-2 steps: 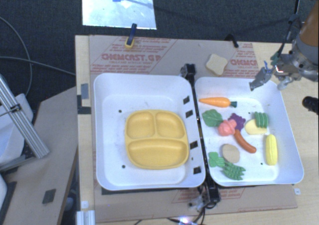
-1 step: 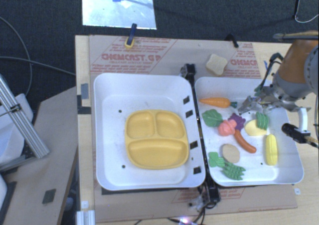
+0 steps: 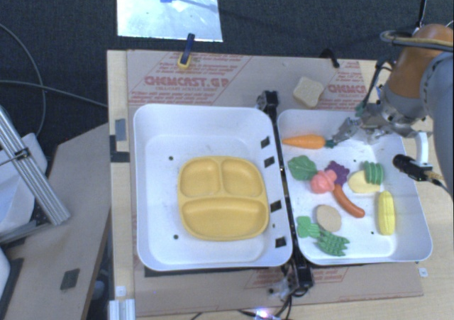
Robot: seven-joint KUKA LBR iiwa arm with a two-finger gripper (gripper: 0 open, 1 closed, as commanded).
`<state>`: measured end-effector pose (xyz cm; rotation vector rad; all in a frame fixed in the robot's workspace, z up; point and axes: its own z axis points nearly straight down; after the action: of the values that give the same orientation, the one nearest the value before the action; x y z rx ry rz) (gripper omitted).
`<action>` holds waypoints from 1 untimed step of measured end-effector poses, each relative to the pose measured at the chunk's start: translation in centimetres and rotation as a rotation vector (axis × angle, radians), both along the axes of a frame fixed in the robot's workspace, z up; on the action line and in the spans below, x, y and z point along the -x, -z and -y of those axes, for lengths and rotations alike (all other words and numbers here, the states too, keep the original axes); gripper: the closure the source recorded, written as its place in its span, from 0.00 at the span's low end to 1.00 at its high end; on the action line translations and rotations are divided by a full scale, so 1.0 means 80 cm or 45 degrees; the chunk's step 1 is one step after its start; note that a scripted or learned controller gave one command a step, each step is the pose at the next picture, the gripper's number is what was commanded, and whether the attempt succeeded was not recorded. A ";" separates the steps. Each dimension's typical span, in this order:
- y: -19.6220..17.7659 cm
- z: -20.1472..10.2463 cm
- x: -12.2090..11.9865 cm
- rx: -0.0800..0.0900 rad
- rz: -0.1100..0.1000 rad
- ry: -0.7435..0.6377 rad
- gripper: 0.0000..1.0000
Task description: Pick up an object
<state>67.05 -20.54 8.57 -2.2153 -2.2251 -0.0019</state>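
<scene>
The arm [image 3: 418,77] reaches in from the right and hangs over the far part of the right bin [image 3: 418,237]. Its gripper [image 3: 345,130] points left and down, and whether it stands wide or narrow I cannot tell at this size; nothing shows between its tips.

The nearest thing to it is the carrot [image 3: 305,142], lying in the far left part of the right bin. Its long axis runs left to right, with the green end toward the gripper, just beside the tips. So the carrot lies straight to the left of the gripper, almost in line with the way it points. A grasp would likely call for a small shift left, with the closing direction across the carrot's width, near to far.

Nearer in the same bin lie a green leaf [image 3: 301,167], a pink piece [image 3: 323,182], a sausage [image 3: 349,201], a corn cob [image 3: 386,212] and other toy foods. The left bin [image 3: 152,169] holds 1 yellow divided plate [image 3: 223,196].
</scene>
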 end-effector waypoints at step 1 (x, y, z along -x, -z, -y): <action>0.002 0.003 0.132 0.002 -0.007 0.009 0.00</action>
<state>56.52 -20.77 8.41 -2.2209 -2.2151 0.0055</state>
